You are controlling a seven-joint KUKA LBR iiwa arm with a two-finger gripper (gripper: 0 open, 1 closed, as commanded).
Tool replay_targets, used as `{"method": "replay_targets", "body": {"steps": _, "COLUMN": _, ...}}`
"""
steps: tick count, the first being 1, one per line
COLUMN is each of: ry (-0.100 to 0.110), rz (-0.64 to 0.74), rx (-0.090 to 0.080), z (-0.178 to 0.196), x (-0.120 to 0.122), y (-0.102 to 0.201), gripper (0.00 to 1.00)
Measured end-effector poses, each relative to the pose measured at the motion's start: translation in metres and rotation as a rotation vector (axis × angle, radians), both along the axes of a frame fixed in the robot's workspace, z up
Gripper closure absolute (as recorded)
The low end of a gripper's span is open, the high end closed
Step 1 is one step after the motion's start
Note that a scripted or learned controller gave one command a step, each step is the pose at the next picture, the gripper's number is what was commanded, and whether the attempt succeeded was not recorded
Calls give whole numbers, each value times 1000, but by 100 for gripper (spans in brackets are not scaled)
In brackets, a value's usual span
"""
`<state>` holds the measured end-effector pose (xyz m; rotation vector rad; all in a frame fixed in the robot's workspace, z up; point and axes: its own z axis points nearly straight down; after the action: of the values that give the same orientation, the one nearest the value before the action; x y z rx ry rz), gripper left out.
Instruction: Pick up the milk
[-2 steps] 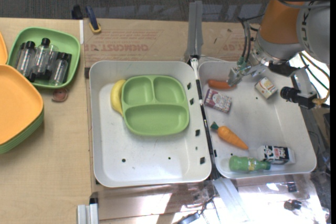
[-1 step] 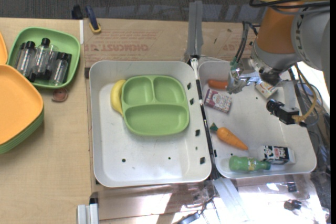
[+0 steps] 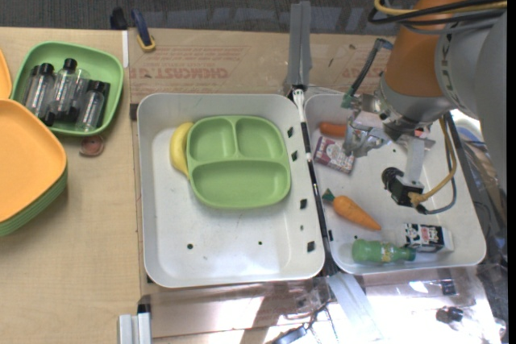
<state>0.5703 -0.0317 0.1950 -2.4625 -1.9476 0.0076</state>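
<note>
Milk carton (image 3: 424,236) lies flat near the right bin's (image 3: 476,242) front right corner, long axis roughly left–right, well apart from the hand (image 3: 360,139), which hovers toward the bin's back left over a brown packet (image 3: 334,155); hand state indeterminate.

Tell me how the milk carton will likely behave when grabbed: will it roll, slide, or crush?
The milk carton looks boxy and lies flat, so it probably won't roll. It looks small and is likely light, so a push may skid it across the smooth floor of the right bin. The rounded green bottle close beside it could roll if bumped.
</note>
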Motion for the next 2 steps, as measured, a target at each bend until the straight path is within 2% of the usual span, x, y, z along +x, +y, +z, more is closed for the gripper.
{"method": "replay_targets", "body": {"steps": 1, "ry": -1, "rz": 343, "rx": 2, "z": 11, "x": -44, "y": -7, "gripper": 100}}
{"method": "replay_targets", "body": {"steps": 2, "ry": -3, "rz": 415, "rx": 1, "z": 23, "x": 29, "y": -35, "gripper": 100}}
